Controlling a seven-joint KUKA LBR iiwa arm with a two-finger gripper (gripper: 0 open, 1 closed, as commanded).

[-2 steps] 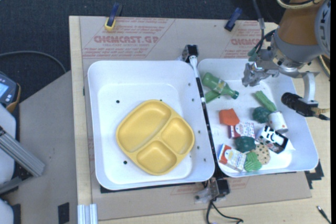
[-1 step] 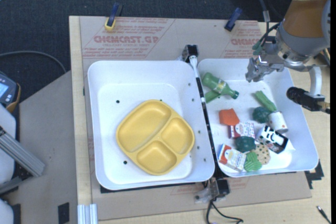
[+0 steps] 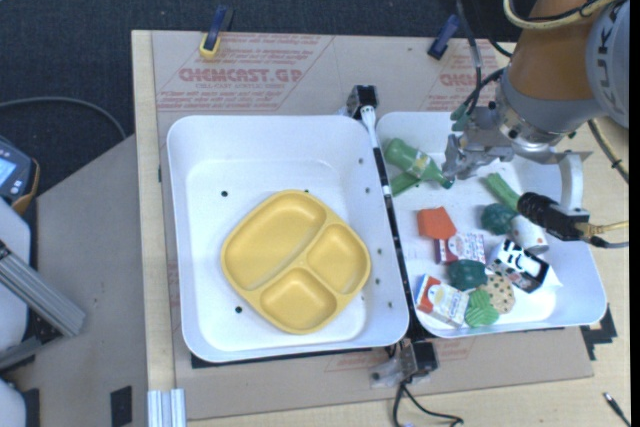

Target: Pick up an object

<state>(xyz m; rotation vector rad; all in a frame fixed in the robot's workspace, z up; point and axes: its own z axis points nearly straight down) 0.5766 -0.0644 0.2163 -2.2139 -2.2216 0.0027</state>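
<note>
My gripper hangs over the upper left part of the right bin, its tips down beside a green bottle-shaped object. A second green piece lies just below the bottle, touching it. The fingers sit right at the bottle's right end; I cannot tell whether they close on anything. Further down the bin lie an orange block, a dark green lump, a green stick, a black-and-white toy and small packets.
The left bin holds a yellow three-compartment plate. A black rod runs along the divider between the bins. The arm's orange band looms over the right bin's top right. Clamps sit at the bench's back edge.
</note>
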